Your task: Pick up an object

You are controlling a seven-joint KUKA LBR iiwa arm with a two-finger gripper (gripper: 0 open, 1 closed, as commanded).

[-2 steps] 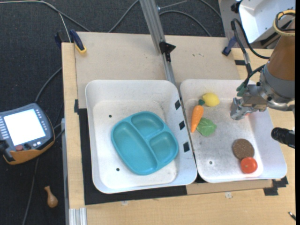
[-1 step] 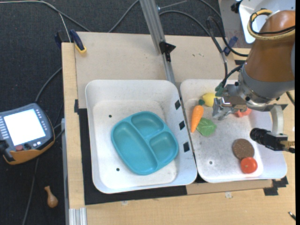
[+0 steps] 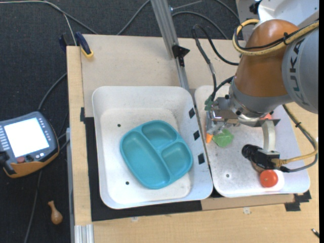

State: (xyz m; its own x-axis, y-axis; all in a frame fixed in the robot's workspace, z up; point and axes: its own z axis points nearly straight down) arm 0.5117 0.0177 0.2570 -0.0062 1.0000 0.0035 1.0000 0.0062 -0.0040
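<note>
A red round object (image 3: 269, 178) lies by the near rim of the right bin (image 3: 238, 186), well apart from the gripper (image 3: 218, 129) and closer to the camera. Just under the gripper lies a green object (image 3: 223, 138), with a small orange piece (image 3: 208, 137) just beside it (on the side toward the teal plate (image 3: 157, 153)). This looks like the approach to grasp. I cannot tell whether the gripper is spread or closed. Next it must settle around the green object, close, then lift.
</note>
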